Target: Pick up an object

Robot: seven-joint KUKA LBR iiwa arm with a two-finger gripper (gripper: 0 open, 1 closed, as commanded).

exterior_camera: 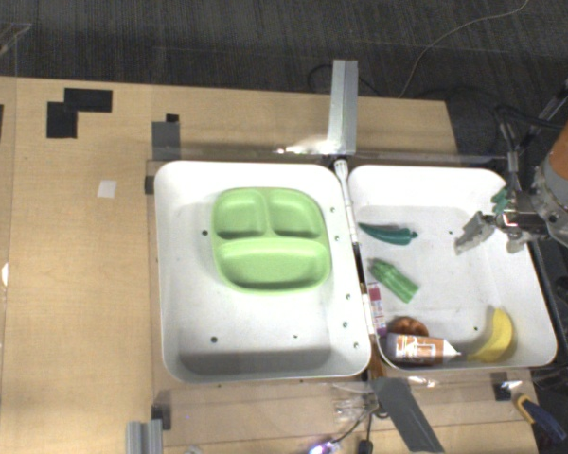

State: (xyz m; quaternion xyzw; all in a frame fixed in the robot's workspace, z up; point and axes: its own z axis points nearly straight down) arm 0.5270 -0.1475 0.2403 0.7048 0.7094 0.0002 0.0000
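In the right bin (454,183) lie a teal tool-shaped object (388,234), a green bottle (395,281), a yellow banana (496,337) and a brown-and-orange packet (417,347). My gripper (493,235) hangs over the bin's right side, above the bare floor and up and right of the banana. Its fingers (470,234) stand apart, open, with nothing between them. The teal object lies well to its left.
The left bin (185,339) holds a light green divided plate (270,237). A thin pink item (374,302) lies against the right bin's left wall. A metal post (345,107) stands behind the divider between the bins. Cables run at the far right.
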